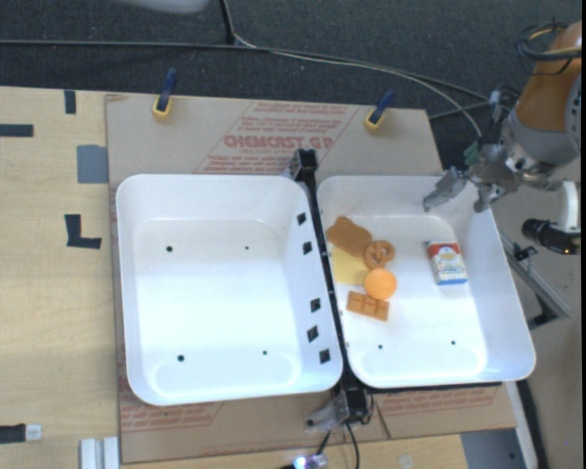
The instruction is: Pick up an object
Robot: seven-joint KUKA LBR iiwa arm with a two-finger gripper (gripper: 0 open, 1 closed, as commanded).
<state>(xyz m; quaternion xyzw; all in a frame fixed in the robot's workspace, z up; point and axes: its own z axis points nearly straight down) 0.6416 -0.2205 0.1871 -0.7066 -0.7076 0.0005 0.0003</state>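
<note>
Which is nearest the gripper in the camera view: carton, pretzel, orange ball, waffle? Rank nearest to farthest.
Gripper sits over the right bin's far right corner.
1. Carton, right side of the bin, just below the gripper.
2. Pretzel, mid-bin, left of the carton.
3. Orange ball, just below the pretzel.
4. Waffle, below the ball.

My arm (547,96): grey body with an orange band above the wrist, rounded casing. Dark cable loops over the top of the orange section. Wrist block is grey metal, boxy, darker hardware around it. My gripper (461,191) is two thin grey metal fingers.
</note>
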